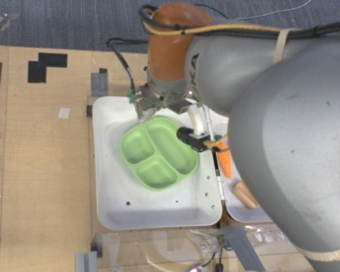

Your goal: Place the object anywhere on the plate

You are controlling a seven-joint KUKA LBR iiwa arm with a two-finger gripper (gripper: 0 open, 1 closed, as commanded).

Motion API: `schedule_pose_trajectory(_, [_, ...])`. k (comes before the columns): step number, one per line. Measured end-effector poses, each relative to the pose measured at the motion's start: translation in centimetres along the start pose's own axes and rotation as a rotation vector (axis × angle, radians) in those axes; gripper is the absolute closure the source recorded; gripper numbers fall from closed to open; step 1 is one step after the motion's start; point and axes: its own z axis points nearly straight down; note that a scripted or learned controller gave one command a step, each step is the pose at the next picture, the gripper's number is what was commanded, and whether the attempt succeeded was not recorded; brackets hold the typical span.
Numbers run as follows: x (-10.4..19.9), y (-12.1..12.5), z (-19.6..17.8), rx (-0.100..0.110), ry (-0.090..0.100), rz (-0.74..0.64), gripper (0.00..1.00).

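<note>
Camera view: my gripper hung over the far rim of the green plate, which sat in the left bin.

I could not tell how far the gripper stood open, nor whether it had hold of anything. The plate's three compartments were bare. The likely objects, an orange carrot-shaped piece and a tan piece, lay in the right bin, close to the wall between the bins. If I carried something, I judged the step to be the release: move inward from the rim to the middle of a compartment, come down close and let go there, so nothing rolled off the raised edge. If I carried nothing, the orange piece was the nearer pick, best gripped across its narrow width.
</note>
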Motion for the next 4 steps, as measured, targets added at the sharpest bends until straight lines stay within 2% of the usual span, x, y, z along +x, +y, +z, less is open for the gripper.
schedule_pose_trajectory(1, [-2.6, 2.3, -0.9, 0.002, -0.001, 0.383, 1.00])
schedule_pose_trajectory(2, [-3.5, 1.9, -3.8, 0.000, 0.000, 0.132, 1.00])
schedule_pose_trajectory(3, [-1.0, 3.2, 1.9, 0.004, 0.000, 0.441, 1.00])
schedule_pose_trajectory(4, [-1.0, 3.2, 1.9, 0.003, 0.000, 0.440, 0.00])
